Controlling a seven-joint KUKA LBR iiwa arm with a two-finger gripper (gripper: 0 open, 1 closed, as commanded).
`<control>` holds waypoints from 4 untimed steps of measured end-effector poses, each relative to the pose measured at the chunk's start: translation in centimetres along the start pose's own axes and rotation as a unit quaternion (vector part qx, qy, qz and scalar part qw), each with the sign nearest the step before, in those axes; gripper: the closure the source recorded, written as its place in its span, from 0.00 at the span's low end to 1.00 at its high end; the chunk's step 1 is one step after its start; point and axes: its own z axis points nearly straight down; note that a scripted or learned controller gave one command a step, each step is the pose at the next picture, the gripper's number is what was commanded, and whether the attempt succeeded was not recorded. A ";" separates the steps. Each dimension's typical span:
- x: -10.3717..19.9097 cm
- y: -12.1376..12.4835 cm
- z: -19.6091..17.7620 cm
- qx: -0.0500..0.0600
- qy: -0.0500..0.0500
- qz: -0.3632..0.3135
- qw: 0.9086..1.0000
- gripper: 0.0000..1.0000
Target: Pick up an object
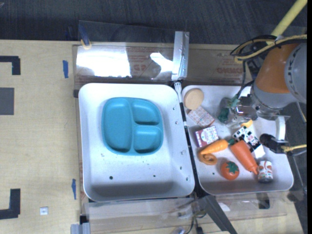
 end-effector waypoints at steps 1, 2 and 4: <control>0.6 0.5 2.6 -0.009 -0.001 0.047 0.999 1.00; -7.3 0.3 -7.2 -0.014 -0.003 0.086 0.996 1.00; -5.0 0.2 2.3 -0.009 0.005 0.110 0.994 0.00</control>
